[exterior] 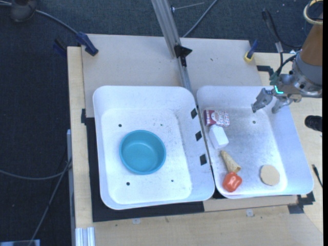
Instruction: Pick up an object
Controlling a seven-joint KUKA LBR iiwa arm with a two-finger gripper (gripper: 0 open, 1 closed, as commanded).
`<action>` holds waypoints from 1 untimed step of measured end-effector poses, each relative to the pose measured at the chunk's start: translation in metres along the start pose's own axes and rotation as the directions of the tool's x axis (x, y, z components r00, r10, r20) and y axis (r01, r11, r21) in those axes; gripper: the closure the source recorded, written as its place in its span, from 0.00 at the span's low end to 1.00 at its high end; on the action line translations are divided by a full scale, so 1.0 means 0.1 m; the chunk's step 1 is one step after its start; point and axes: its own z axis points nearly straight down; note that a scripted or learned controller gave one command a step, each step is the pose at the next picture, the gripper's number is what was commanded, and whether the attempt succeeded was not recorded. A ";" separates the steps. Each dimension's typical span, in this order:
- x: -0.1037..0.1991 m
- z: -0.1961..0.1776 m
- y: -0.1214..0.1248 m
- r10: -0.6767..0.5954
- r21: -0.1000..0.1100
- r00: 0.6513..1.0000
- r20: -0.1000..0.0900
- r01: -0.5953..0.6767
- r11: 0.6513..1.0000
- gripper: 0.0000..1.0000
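Observation:
My gripper (270,104) hangs over the far right part of the right bin (287,137), its two grey fingers spread apart with nothing between them. In that bin, along the left side, lie a small red-and-white packet (216,118), a white block (219,136), a tan cone-shaped piece (230,161) and a red pepper-like object (232,181). A round tan cookie-like disc (269,175) rests near the bin's front right corner. All of these sit well below and left of the gripper.
The left bin (110,178) holds a blue bowl (143,151). A metal pole (166,19) slants across the back of the bench toward the divide between the bins. Blue and yellow clamps (88,44) grip the board's far corners.

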 end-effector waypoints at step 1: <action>0.00 -0.04 0.01 -0.001 -0.007 1.000 0.001 0.001 1.000 0.00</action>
